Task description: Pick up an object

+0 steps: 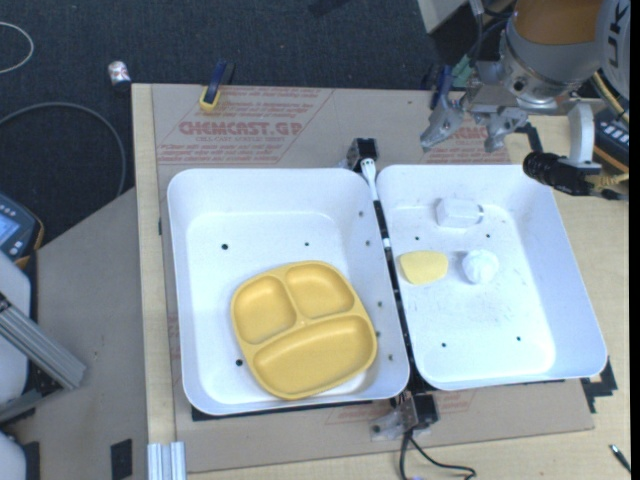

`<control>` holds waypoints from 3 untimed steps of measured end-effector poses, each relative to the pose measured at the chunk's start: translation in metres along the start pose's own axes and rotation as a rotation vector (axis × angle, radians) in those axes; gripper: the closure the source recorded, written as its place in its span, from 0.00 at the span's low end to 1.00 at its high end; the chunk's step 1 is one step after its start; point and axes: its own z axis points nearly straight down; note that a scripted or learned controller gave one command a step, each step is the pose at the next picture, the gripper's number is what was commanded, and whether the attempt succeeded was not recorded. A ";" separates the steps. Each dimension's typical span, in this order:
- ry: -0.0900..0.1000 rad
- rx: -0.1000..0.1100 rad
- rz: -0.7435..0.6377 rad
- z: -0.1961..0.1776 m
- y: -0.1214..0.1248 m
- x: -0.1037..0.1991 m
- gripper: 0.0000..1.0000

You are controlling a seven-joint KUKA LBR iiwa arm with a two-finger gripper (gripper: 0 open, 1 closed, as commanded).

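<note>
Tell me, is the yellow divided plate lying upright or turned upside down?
Upright. The yellow divided plate lies flat in the left bin with its three hollow compartments facing up.

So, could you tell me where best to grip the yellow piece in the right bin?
Probably from straight above, fingers across the narrower span of the yellow piece. It lies flat, clear of the white lump and the bin wall.
</note>
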 end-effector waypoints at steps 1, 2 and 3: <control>0.003 -0.008 -0.003 -0.123 -0.033 0.071 0.00; 0.001 -0.008 0.004 -0.236 -0.059 0.077 0.00; 0.001 0.012 -0.001 -0.228 -0.107 0.135 0.00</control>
